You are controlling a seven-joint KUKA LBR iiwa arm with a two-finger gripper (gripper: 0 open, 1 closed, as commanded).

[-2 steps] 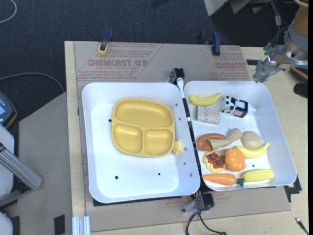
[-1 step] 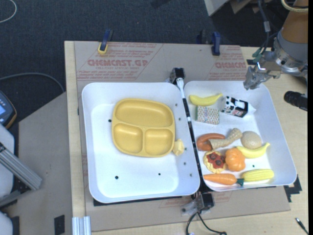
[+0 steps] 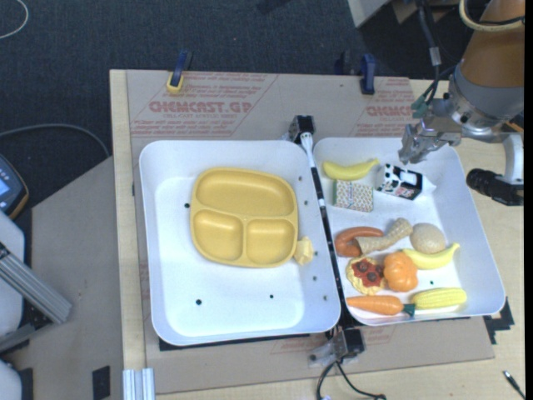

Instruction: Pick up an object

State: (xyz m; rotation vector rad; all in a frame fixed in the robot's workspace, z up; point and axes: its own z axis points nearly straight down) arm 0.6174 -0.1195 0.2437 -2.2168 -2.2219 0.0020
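1. A brown board [image 3: 250,98] is seen under both bins, printed in red with "CHEMCAST GP" near its far edge, once behind each bin; the right-hand print is partly hidden. The board is held by a yellow clamp [image 3: 176,77] and a blue clamp [image 3: 366,73] on its far edge. Dark carpet is seen around the bench.
2. The left bin [image 3: 166,290], shallow, white and glossy with rounded corners, is occupied by a yellow divided tray [image 3: 246,215] of smooth plastic with three compartments, lying toward the bin's far right part. A small pale yellow piece [image 3: 303,250] is noted at the tray's near right corner.
3. The right bin [image 3: 479,223], of the same make, carries the toy food. By the far edge: a banana [image 3: 350,170], a speckled square block [image 3: 354,194] and a black-and-white cow-patterned item [image 3: 401,182].
4. Toward the near edge: a sausage [image 3: 356,234], a cone-shaped piece [image 3: 387,240], a pale round item [image 3: 428,238], a second banana [image 3: 433,257], a pizza slice [image 3: 365,273], an orange fruit [image 3: 400,272], a corn cob [image 3: 439,298] and a carrot [image 3: 375,305].
5. The gripper [image 3: 414,150] is seen over the right bin's far edge, just above the cow-patterned item; whether its fingers are spread or closed cannot be told, and nothing is seen held.
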